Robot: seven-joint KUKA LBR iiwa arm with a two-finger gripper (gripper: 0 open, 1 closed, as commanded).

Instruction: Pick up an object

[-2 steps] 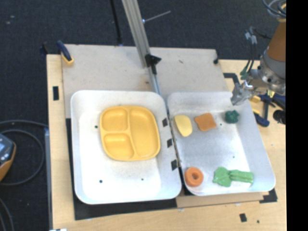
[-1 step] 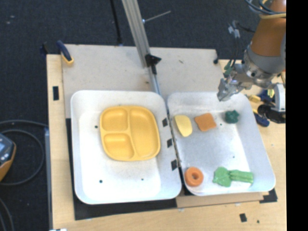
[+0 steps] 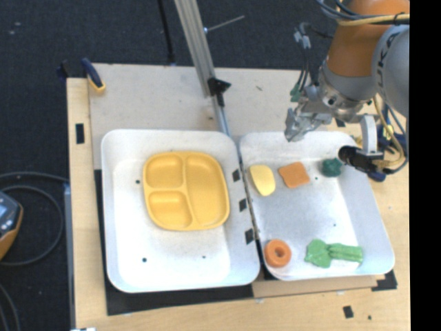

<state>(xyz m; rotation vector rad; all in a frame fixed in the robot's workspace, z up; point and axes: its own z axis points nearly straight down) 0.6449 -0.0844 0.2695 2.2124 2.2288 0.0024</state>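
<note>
Dark floor around a tan bench [image 3: 151, 95] with two white bins. Left bin [image 3: 117, 254] holds a yellow divided plate [image 3: 186, 189]. Gripper [image 3: 298, 127] hovers over the right bin [image 3: 365, 212] at its far edge, nothing between its fingers. Yellow piece [image 3: 262, 180] and orange block [image 3: 295, 175] lie just below it, dark green lump [image 3: 332, 167] toward the far right corner. Orange ring [image 3: 278, 253] and green toy [image 3: 333, 253] sit at the near edge, well apart from it.

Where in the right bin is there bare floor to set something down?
Mid-floor of the right white bin, between the orange block above and the green toy and orange ring below. The far edge is crowded.
</note>
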